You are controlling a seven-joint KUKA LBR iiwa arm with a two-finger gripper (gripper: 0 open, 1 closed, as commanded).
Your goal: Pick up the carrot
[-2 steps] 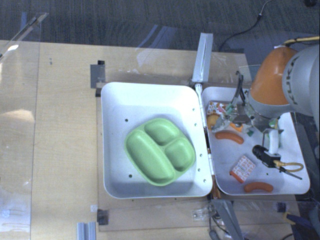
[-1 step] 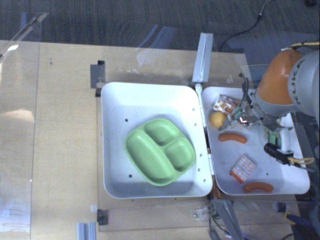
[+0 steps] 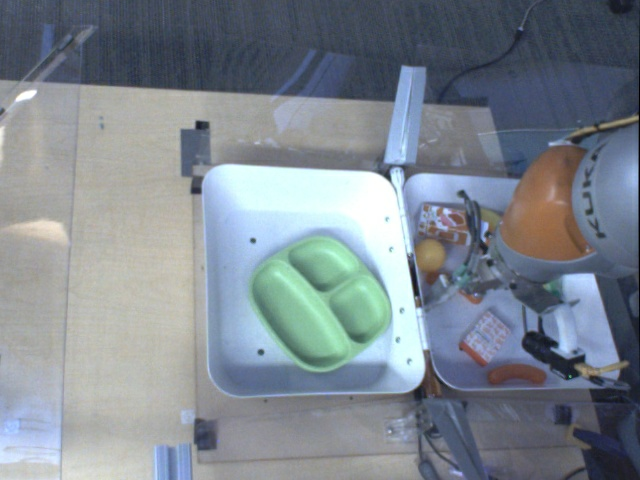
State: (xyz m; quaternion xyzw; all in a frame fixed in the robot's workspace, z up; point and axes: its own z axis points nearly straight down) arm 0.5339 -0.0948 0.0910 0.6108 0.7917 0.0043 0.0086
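The carrot, a short orange-red stick, lies flat near the front edge of the right bin. My gripper hangs over the middle of that bin, below the orange band of the arm. It is up and to the left of the carrot, well apart from it. Nothing shows in its grasp.
A yellow round fruit and a red snack packet lie at the right bin's back left, close to the gripper. An orange-and-white packet sits just above the carrot. The left bin holds a green divided plate.
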